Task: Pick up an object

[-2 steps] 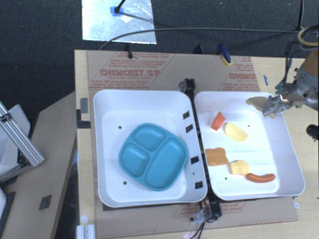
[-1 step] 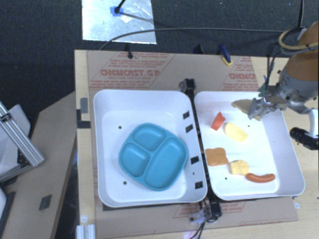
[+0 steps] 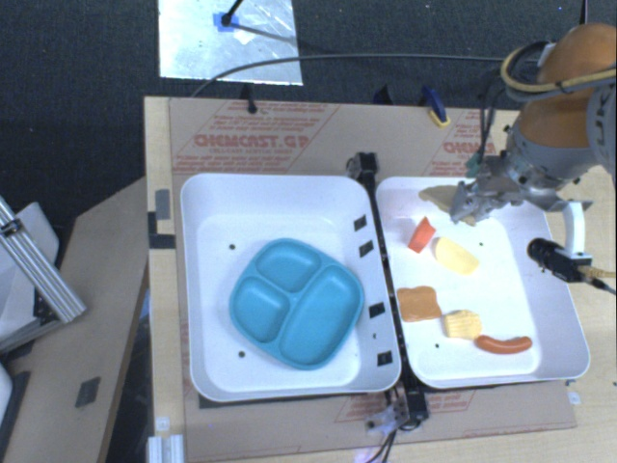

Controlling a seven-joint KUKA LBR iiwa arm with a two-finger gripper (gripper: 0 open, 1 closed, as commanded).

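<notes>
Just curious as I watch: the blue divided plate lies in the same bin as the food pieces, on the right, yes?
Not quite. The camera view shows the blue divided plate lying alone in the left bin; the food pieces are in the right bin.

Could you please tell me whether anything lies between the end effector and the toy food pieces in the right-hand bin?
Nothing visible does. The end effector hangs over the far side of the right bin, with the orange wedge and yellow piece lying uncovered just in front of it.

Arm [image 3: 569,85] cut by right edge; tan item [image 3: 436,197] partly behind tool [image 3: 469,210].
</notes>
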